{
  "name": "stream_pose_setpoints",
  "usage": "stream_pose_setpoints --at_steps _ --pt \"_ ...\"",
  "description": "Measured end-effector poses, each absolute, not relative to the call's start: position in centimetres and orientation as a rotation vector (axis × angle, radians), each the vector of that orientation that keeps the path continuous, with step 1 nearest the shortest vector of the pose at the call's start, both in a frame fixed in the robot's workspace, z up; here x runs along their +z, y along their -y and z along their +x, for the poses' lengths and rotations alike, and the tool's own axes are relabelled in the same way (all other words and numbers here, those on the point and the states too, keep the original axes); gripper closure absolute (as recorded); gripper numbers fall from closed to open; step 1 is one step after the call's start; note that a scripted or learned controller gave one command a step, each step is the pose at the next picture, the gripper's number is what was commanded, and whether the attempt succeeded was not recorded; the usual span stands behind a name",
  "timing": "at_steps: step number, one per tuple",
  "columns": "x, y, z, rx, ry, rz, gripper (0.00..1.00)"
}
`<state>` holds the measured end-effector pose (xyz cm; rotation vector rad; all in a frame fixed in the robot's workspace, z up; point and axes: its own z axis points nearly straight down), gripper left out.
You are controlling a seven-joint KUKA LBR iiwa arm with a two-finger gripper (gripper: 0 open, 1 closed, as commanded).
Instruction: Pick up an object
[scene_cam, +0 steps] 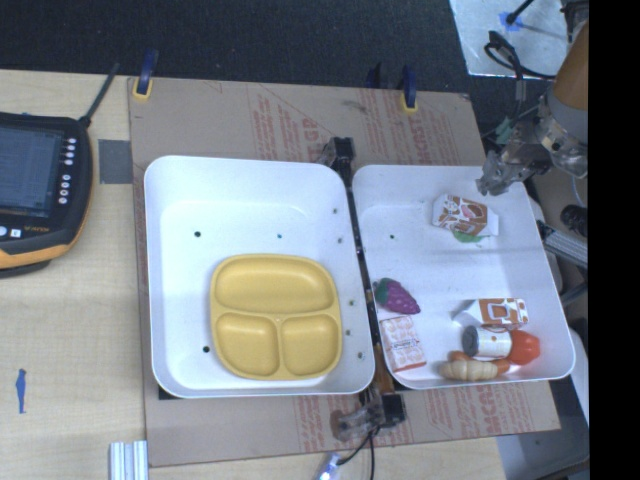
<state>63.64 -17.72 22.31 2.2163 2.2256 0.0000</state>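
My gripper [497, 175] hangs over the right bin's [400, 198] far rim, its grip state unclear, near a crumpled packet [463, 215].

Yellow tray [274, 316]; 2 white bins [180, 198]; purple grapes [397, 296]; orange-rimmed pendant [40, 183].

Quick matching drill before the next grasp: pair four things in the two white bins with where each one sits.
Things:
1. yellow three-compartment plastic tray
2. purple toy grape bunch
3. small white-and-brown packet
4. orange-red round toy

Places:
A. right bin, upper part, nearest the pincer
B. left bin
C. right bin, lower right corner
D. right bin, beside the divider

Pairs: 1-B, 2-D, 3-A, 4-C
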Motion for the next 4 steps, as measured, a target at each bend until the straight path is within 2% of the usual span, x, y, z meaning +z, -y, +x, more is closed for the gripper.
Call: stream_pose_setpoints --at_steps 1,2,3,4 --pt "22.2 17.7 63.6 -0.002 -2.226 2.217 0.00" --pt "12.6 21.2 65.7 -0.002 -2.225 2.217 0.00" --pt "13.7 21.2 65.8 -0.002 -2.229 2.213 1.00" --pt "13.7 21.2 65.7 -0.002 -2.229 2.213 0.00"
